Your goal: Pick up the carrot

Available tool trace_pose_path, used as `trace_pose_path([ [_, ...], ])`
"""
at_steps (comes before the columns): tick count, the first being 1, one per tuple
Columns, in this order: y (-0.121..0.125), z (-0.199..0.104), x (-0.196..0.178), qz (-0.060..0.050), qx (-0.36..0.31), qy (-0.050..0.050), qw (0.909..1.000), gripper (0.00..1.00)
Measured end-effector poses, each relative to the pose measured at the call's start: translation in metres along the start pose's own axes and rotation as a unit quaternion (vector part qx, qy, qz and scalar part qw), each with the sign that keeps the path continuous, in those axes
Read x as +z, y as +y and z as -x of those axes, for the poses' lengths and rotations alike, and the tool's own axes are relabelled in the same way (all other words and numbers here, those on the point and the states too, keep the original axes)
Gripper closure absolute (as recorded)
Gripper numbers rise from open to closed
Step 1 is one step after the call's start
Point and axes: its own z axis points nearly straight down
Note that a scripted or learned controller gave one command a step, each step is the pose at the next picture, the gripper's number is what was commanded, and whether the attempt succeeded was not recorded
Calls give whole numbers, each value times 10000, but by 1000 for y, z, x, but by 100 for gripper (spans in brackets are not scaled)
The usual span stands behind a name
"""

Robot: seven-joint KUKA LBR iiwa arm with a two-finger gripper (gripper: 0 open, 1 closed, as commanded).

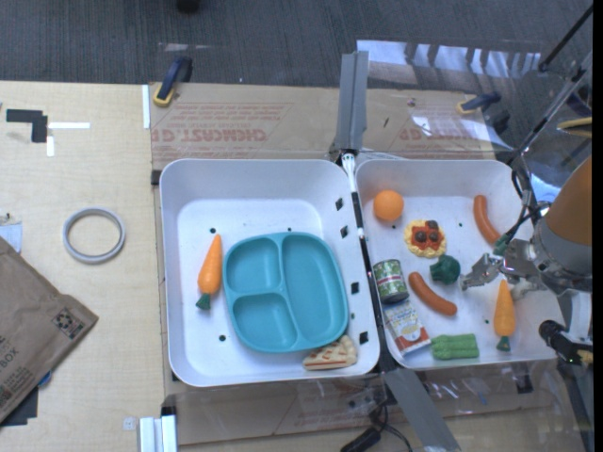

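- Two carrots: one [210,268] by the left bin's [179,188] left wall, another [504,312] near the right bin's [443,169] right edge.
- Gripper [488,273] hovered just beside the second carrot, apparently open, holding nothing.
- Broccoli [446,270] and two sausages [431,294] nearby.

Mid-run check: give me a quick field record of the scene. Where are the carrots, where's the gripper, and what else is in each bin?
left bin: carrot left of the teal divided tray; waffle piece at the tray's near edge
right bin: second carrot, orange, pizza toy, two sausages, broccoli, can, carton, green item
gripper: over the right bin, just above-left of the second carrot
grip state: cannot tell
carrot held: not seen
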Motion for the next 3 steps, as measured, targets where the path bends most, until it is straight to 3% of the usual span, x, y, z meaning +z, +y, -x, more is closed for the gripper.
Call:
trace_pose_path([
  [1,0,2,-9,11,24,-26,10000,100],
  [2,13,-5,-98,16,-930,-54,9957,100],
  [3,57,-67,-120,12,-1530,-60,9882,100],
])
